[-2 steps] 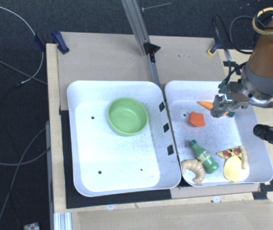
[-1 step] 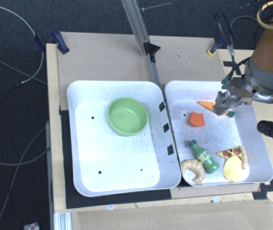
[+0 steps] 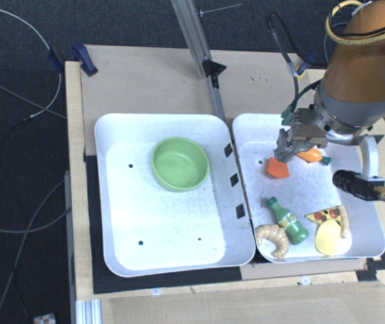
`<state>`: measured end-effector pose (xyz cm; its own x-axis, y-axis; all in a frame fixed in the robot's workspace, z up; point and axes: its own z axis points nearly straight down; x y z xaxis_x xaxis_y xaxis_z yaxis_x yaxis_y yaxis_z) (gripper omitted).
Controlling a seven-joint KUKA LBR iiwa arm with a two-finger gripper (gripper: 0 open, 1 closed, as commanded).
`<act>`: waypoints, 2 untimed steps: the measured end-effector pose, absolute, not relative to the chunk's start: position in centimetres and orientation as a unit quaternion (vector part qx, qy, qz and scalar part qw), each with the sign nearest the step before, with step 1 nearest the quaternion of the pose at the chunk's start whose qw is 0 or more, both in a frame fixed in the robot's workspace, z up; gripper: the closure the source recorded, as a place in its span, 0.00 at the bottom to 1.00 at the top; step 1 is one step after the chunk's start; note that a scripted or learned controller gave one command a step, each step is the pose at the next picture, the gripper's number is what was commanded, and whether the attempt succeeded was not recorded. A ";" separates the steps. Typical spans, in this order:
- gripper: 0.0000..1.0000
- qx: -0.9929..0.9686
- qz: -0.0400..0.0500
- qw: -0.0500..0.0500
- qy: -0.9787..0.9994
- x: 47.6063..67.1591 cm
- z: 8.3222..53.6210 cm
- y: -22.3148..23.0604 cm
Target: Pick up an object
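a: camera view. gripper (image 3: 286, 150) down low in the right bin (image 3: 260, 130), upper middle part, arm entering from the right.

b: nearest thing?

a: red-orange piece (image 3: 277, 169), lying on the bin floor just below-left of the fingers, looks touching or nearly so at its upper edge. not seen between them, so not counted as held.

b: state of the fingers?

a: cannot tell. dark tips merged against the wrist body from this slant; apart or together not readable.

b: other candidates close by?

a: orange carrot-like piece (image 3: 309, 156) just right of the gripper, partly tucked under the wrist, long axis roughly left-right. further down the bin, well apart from the gripper: green bottle (image 3: 288, 222) lying diagonal, cap up-left; croissant (image 3: 274, 239) just beside it at the front edge; yellow round piece (image 3: 331, 237) and pizza slice (image 3: 327, 215) toward the front right corner.

b: left bin?

a: green bowl (image 3: 180, 163) alone, upright, far across the divider.

b: judgement on the coming move?

a: probably hinges on a small offset toward the lower left to centre over the red-orange piece. blocky shape, no clear long axis to line up with.
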<state>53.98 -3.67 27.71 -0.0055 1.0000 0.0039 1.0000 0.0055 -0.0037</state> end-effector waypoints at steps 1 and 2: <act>1.00 -0.705 0.003 0.007 -0.709 52.9 25.5 1.4; 1.00 -0.706 0.004 0.008 -0.708 52.6 24.8 5.7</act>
